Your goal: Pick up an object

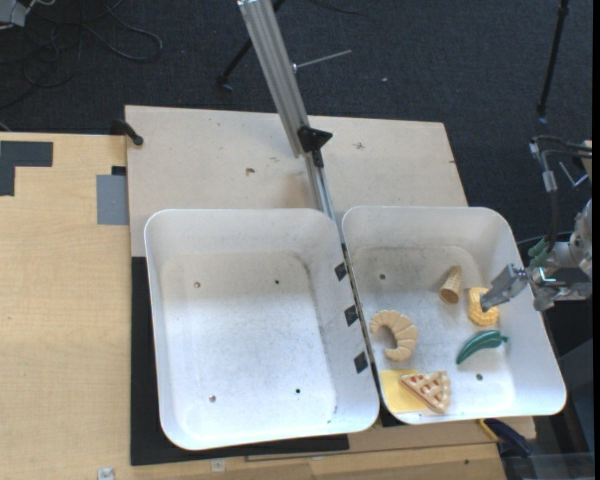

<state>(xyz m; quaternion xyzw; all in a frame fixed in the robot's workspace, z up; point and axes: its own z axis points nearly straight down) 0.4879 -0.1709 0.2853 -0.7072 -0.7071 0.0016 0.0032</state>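
Observation:
Several toy foods lie in the right bin. A tan croissant sits near its left wall and a small cone lies further back. At the front is a waffle-like wedge, with a green pepper to its right. By the right wall rests a yellow-orange piece. My gripper reaches in over the right rim, its tip just above and touching or nearly touching the yellow-orange piece. Nothing appears lifted.
The left bin stands beside the right one, with a divider bearing black clips between them. A slanted aluminium post rises behind the bins. Wooden bench top lies to the left.

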